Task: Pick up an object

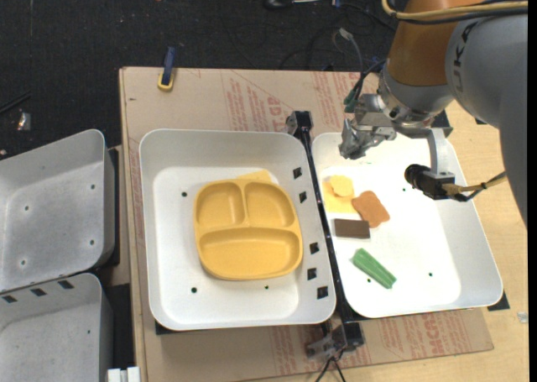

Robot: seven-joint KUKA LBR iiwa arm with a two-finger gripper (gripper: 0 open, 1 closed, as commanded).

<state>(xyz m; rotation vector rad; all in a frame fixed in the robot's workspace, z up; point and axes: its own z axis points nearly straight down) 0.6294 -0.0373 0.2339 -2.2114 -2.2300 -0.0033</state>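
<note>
The right bin (436, 279) holds a pale yellow piece (339, 187), an orange piece (371, 208), a dark brown block (351, 227) and a green stick (373, 269), all in its left half. My gripper (356, 143) hangs over the bin's far left corner, just above and behind the yellow piece. Nothing shows between its fingers.
The left bin (168, 288) holds a yellow divided tray (248, 229). A black divider with clips (315, 221) runs between the bins. The orange-banded wrist (432, 28) looms over the right bin's back edge. A black cable fitting (424, 179) sits at the bin's right.
</note>
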